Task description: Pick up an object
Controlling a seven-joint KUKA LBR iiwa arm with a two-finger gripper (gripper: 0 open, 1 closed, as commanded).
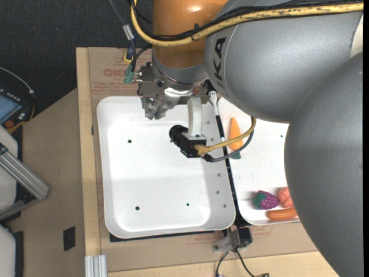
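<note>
My gripper (155, 108) hangs over the far part of the left white bin (115, 154), below the orange band of the arm. Nothing shows in its grasp. A white bracket and a black fitting (182, 141) with a yellow cable hang from the wrist just right of it, over the bin floor. In the right bin (262, 149) an orange carrot-like piece (235, 131) lies close to the dividing wall. A purple grape bunch (265, 199), a pinkish-orange piece (284, 195) and an orange-red sausage-like piece (281, 214) sit together at the near end.
The big grey arm body covers most of the right bin and the upper right. The bins rest on a brown board (86, 154). A cable and clip (233, 241) lie at the front edge between the bins.
</note>
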